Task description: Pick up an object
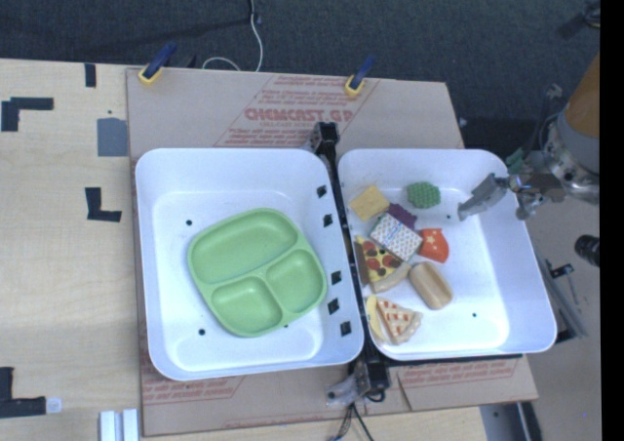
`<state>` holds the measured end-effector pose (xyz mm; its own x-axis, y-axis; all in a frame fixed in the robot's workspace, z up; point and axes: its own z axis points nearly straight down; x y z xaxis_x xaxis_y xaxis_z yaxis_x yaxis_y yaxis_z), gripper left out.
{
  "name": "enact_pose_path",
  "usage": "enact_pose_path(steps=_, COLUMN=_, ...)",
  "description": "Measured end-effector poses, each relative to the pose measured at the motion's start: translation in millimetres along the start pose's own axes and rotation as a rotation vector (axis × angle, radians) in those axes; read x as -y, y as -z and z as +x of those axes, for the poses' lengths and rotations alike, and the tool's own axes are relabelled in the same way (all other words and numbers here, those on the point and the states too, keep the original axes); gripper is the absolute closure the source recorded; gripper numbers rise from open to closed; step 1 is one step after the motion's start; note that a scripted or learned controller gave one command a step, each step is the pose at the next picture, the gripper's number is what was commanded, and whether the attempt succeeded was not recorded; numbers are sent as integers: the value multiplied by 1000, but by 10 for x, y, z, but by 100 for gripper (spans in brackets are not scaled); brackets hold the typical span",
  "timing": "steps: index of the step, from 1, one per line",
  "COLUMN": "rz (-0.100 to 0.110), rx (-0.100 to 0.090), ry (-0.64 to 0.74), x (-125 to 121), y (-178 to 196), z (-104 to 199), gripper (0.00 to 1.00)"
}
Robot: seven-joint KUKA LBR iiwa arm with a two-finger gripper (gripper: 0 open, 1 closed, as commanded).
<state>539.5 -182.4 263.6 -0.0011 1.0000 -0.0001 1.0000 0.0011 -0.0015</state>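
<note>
The right bin (487, 332) holds several toy foods: a green round piece (423, 195), a yellow block (370, 202), a checkered packet (395, 235) over a purple piece (403, 215), a red piece (435, 246), a pizza slice (378, 263), a bread roll (431, 286) and a second wedge slice (395, 320). My gripper (480, 198) hangs over the bin's upper right part, to the right of the green piece and apart from it. Nothing shows between its fingers.
The left bin (166, 185) holds a green divided tray (256, 270). Both bins rest on a cardboard sheet (283, 112) clamped at the back. The arm's wrist (556, 171) comes in over the right bin's right rim.
</note>
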Motion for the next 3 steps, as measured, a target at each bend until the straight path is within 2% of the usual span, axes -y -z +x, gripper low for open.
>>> enact_pose_path(steps=1, rz=3, rx=0, ry=3, x=-645, y=-1138, z=75, gripper=0)
enact_pose_path(steps=2, rz=-15, rx=1, ry=5, x=-1267, y=-1671, z=585, gripper=0)
enact_pose_path(steps=3, rz=-7, rx=3, ry=2, x=-1203, y=-1762, z=855, gripper=0)
